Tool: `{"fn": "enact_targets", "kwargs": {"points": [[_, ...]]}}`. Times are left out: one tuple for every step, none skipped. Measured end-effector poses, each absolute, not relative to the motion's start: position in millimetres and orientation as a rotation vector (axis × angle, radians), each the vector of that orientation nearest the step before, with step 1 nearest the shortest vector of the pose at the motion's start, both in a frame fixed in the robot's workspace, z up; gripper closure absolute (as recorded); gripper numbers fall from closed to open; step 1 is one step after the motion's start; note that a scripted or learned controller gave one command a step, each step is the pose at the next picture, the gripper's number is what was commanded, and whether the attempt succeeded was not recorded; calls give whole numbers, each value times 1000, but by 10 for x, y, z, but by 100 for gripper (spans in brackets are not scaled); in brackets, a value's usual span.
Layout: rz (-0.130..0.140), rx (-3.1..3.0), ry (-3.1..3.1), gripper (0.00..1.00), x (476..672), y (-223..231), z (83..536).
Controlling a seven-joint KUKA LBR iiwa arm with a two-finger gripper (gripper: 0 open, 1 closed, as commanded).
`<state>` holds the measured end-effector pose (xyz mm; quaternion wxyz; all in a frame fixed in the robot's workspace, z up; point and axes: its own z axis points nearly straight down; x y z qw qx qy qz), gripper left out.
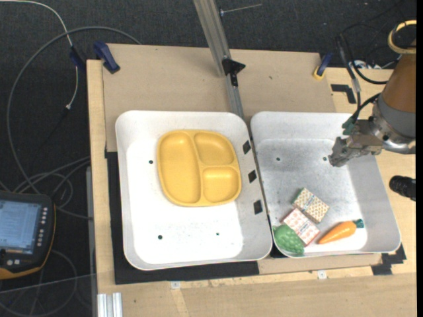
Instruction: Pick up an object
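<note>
The gripper hovers over the upper right part of the right bin; whether it is released or clenched cannot be determined. The carrot, two small boxes and a green item lie near that bin's front edge. The left bin contains a yellow divided tray.

A wooden bench with a pale, board-like top stands on dark carpeted floor. A slanted grey metal post rises from the far middle of the bench. Blue clamps grip its far left corner, and another clamp sits at the far right. Thin pale cables loop across the floor on the left, where a handheld control pendant with a lit screen lies near the bench's near left side. Light is even and soft.
</note>
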<state>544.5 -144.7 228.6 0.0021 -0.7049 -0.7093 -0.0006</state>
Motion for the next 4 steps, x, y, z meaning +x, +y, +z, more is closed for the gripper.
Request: {"fn": "enact_targets", "kwargs": {"points": [[0, -2212, -2225, 100, 5391, -993, 2232], [-2, -2212, -2225, 100, 5312, -552, 2282], [-1, -2211, -2226, 100, 5227, -103, 2329], [1, -2211, -2224, 100, 5148, 428, 2232]]}}
